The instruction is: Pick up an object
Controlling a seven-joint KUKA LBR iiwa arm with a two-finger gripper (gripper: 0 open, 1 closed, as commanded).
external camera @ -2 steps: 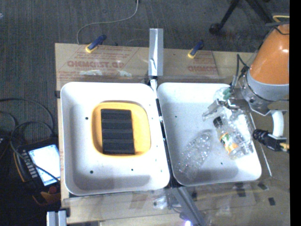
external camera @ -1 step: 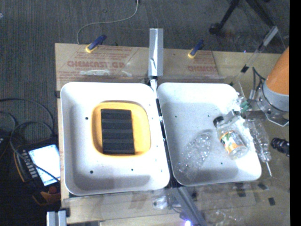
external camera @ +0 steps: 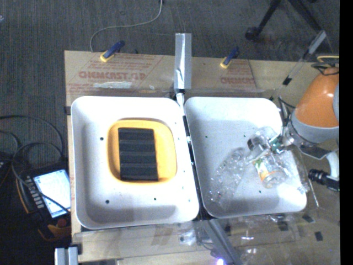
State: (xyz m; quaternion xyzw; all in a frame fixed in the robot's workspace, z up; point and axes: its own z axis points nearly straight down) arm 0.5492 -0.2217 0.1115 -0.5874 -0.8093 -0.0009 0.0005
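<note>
In the right bin (external camera: 220, 117) lies a crumpled clear plastic bottle (external camera: 269, 169) with an orange and green label, near the right wall. A second piece of clear crumpled plastic (external camera: 229, 169) lies to its left. My gripper (external camera: 279, 142) reaches in from the right, low over the upper end of the bottle, below the arm's orange band (external camera: 320, 101). The clear plastic blurs its tips. The left bin (external camera: 88, 126) holds a yellow tray-shaped object (external camera: 168, 154) with a black ridged block (external camera: 137, 153) in it.
Two blue-handled clamps (external camera: 112, 50) (external camera: 230, 57) grip the board's far edge. A metal post (external camera: 182, 59) stands behind the seam between the bins. A lit tablet (external camera: 49, 189) and cables lie on the floor at left.
</note>
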